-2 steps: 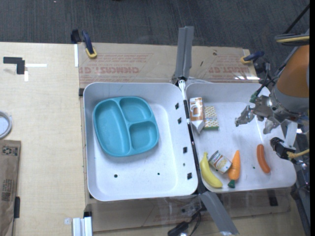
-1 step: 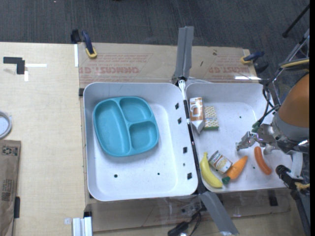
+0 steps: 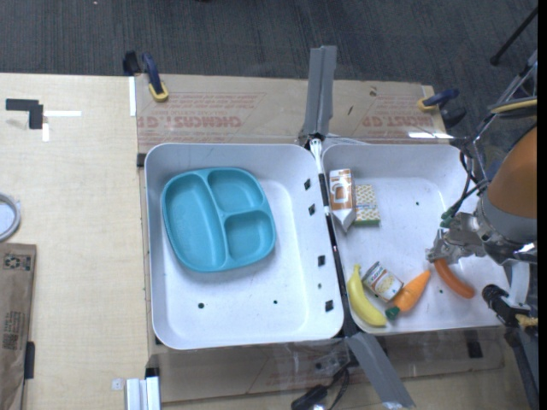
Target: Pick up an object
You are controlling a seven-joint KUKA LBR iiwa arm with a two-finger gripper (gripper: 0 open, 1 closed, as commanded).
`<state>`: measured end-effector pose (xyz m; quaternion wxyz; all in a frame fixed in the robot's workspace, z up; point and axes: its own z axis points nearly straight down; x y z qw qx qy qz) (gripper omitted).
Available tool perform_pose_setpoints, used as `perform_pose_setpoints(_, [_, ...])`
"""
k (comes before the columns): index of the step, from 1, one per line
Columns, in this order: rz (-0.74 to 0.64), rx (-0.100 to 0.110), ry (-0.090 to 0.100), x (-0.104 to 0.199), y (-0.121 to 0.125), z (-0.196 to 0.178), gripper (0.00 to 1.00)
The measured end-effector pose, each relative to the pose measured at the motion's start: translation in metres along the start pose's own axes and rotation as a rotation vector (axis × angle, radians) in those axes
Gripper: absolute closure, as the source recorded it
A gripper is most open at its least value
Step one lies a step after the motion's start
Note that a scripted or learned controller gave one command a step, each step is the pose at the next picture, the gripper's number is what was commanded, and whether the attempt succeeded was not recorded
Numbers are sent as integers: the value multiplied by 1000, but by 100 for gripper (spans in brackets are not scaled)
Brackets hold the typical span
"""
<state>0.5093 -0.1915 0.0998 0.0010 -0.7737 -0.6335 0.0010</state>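
Yellow banana (image 3: 365,301) lies curved; jaws (image 3: 444,253) perhaps touch an orange sausage (image 3: 455,282)

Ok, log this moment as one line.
claw over right bin | beside orange sausage | banana, carrot untouched | blue plate left bin

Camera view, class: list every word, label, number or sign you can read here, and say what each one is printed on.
Red lettering on the cardboard sheet behind the bins: upside down, too blurred to read surely.
Recycling symbol on the brown cardboard at the left edge: a sign, no readable words.
Labels on the small carton and the can: too small to read.
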Motion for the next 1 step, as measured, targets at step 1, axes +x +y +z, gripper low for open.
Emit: perform_pose_setpoints(1, [69,-1,-1,31,4,-122,100])
